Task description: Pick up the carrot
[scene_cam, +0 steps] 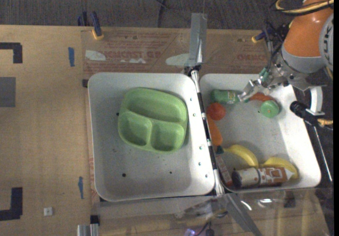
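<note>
The end effector (253,92) was down low over the back of the right bin (303,147), sitting right on top of the carrot (261,97). Honestly couldn't tell how far open it was, or whether it had hold of anything, since the wrist blocked most of it. The carrot lay flat on the bin floor, orange body poking out from under the tool and its green top (269,108) pointing toward the front right.

My guess is it's a plastic toy: light, stiff, smooth, so a bit slippery and likely to squirt out if pinched near the tapered tip. I'd grab across the thick part of the orange body, just below the green top.

A green bottle (225,96) lay just beside the tool on the left, close enough to get bumped. A red tomato (215,111) sat near the divider, and a banana (241,154) was well apart at the front. The left bin (106,171) held a green divided plate (153,120), and both bins sat on the desk (42,123).
</note>
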Controlling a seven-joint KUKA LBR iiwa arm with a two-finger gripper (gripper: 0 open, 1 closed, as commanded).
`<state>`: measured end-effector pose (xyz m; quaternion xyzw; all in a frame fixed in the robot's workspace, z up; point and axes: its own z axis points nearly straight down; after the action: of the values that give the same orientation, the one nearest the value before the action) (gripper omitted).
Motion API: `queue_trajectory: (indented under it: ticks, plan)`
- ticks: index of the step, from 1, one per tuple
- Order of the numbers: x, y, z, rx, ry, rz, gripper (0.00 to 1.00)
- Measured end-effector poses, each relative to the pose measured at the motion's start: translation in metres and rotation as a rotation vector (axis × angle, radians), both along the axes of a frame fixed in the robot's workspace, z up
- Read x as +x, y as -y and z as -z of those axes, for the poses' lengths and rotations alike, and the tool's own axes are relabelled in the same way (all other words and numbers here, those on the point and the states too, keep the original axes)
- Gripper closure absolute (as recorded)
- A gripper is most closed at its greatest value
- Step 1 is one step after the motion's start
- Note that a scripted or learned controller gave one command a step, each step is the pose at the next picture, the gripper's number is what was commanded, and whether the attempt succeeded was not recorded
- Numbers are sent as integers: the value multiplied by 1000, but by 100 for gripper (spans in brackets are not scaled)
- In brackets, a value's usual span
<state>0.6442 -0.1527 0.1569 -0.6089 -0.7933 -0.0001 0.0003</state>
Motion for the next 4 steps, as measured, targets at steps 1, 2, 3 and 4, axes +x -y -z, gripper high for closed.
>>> queue_trajectory:
  ticks: [1,2,3,4]
  plan:
    - [-40,-50,68,-3,9,31,0]
    - [-25,-20,68,-4,11,-119,0]
    - [-77,-8,68,-3,10,-236,0]
    - [-94,26,68,-2,10,-46,0]
